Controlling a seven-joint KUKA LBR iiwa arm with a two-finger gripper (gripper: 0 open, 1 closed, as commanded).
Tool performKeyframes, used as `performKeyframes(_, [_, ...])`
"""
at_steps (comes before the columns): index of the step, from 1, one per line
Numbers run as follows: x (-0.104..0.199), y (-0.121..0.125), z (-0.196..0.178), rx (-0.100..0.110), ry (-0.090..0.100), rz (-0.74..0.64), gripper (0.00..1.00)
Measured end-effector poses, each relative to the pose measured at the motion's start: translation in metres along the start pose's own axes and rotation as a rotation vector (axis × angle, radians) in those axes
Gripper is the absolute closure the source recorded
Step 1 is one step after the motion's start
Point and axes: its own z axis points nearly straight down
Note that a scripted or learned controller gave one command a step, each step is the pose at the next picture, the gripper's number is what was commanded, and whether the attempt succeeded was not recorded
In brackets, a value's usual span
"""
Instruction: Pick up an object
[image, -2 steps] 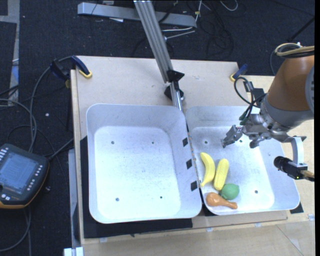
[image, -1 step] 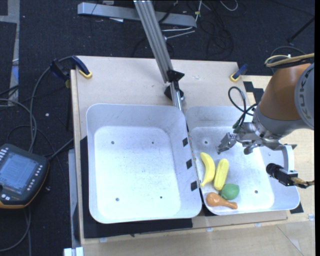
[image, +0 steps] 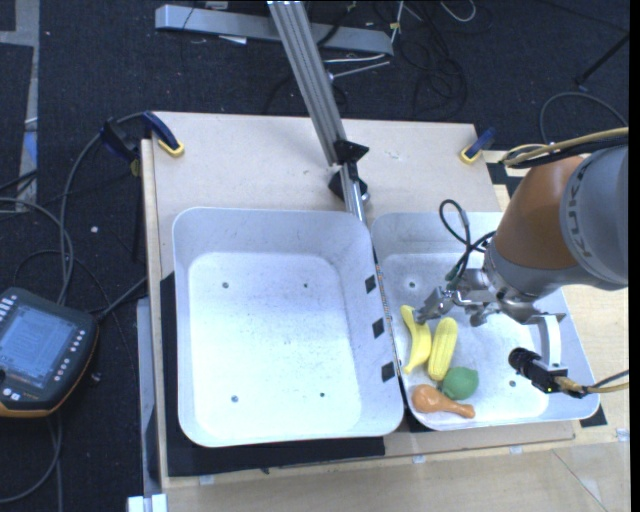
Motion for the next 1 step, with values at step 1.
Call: performKeyframes(1, [0.0002, -0.0002, 0.0172, 0.002, 0.000, 0.000, 0.00])
